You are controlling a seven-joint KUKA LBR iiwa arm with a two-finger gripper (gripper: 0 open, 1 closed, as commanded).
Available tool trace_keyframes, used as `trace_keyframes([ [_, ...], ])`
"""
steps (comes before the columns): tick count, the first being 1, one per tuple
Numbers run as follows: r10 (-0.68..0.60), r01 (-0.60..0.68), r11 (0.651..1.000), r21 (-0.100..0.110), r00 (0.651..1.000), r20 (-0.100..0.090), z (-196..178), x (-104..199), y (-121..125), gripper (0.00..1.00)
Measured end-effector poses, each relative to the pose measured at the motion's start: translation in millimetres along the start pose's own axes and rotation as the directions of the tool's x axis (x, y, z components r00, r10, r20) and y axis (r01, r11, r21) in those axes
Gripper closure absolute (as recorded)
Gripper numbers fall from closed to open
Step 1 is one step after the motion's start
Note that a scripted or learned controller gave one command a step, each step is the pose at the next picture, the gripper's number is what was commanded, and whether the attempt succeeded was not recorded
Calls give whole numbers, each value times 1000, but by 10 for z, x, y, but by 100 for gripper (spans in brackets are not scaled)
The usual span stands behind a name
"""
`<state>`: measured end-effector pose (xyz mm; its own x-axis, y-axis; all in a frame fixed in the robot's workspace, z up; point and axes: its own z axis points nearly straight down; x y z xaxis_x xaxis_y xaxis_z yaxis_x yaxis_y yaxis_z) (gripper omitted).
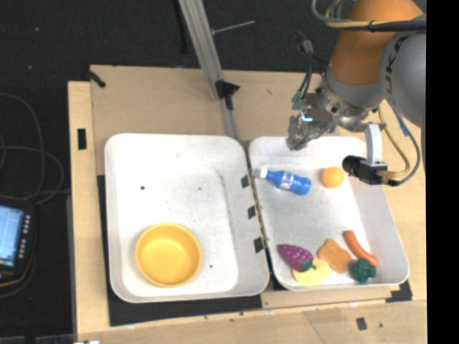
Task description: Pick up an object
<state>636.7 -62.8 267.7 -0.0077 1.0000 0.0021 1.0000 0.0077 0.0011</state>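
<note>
- Nearest to us, at the front of the right bin (391,213), we see a cluster of toy foods well apart from the claw: a purple grape bunch (294,254), a yellow piece (313,274) just beside it, a tan bread slice (334,254), an orange carrot (358,246) and a green broccoli (363,270).
- In the left bin (179,163), far to the left of the claw and toward the front, a yellow bowl (168,254) sits upright.
- Farther back in the right bin, a blue bottle (286,180) with a white cap lies on its side, a little in front of the claw and slightly to its left.
- A small orange ball (332,177) rests to the right of the bottle, apart from it, in front of the claw and to its right.
- The claw (300,136) hangs over the back left corner of the right bin, near the wall between the two bins. We see nothing between its tips, and we cannot tell whether they are spread or pressed together.
- Behind the claw, the grey arm (409,56) with its orange band (369,34) rises toward the upper right.
- Both bins rest on a tan counter (143,99), and a grey metal pole (204,45) slants up behind the claw on its left.
</note>
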Motion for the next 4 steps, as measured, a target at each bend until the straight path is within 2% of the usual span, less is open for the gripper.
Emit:
trace_keyframes([
  [1, 2, -2, 1000, 1, 1000, 2, 131, 456, -70, 100],
  [2, 0, 0, 1000, 1, 1000, 0, 59, 1011, -138, 100],
  [3, 1, -1, 1000, 4, 1000, 2, 229, 1524, -187, 100],
  [4, 5, -5, 1000, 2, 1000, 1, 221, 1500, -183, 0],
])
